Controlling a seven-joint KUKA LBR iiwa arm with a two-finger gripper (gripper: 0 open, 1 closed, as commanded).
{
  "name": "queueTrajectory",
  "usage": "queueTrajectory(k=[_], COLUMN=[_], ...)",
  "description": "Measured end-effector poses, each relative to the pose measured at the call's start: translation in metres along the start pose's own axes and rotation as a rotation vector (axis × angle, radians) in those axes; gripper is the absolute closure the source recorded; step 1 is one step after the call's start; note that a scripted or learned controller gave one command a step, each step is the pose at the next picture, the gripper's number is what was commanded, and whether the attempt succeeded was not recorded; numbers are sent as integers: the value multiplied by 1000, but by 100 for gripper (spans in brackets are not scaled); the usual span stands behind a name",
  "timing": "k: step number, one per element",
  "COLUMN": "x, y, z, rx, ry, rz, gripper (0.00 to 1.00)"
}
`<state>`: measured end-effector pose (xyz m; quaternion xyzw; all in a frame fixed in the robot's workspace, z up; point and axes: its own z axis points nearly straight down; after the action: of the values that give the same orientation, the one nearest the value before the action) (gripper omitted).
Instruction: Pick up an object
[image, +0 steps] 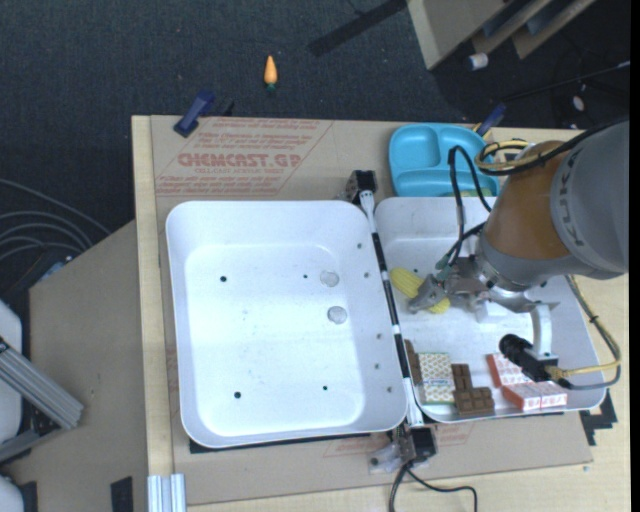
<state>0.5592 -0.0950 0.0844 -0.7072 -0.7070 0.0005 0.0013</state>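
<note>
My gripper (432, 293) hangs low over the left part of the right bin (425, 214), with the grey arm and its orange band reaching in from the right. A yellow object (404, 281) lies right at the gripper's tip, and part of it shows just below the tip as well. Along the bin's front lie a pale patterned box (434, 376), a brown block (468, 391) and a red and white box (523, 384).
The left bin (200, 300) stands beside the right one, and their rims meet at a black divider strip (385, 290). A blue tray (428, 160) sits behind the right bin. Off the bench, a blue clip (193, 115) and an orange item (270, 70) lie on the dark floor.
</note>
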Motion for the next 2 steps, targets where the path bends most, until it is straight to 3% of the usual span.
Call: queueTrajectory(k=[1, 2], x=[0, 0], y=[0, 0], z=[-10, -10], rx=[-2, -2], ry=[0, 0], rz=[1, 1], gripper=[100, 0])
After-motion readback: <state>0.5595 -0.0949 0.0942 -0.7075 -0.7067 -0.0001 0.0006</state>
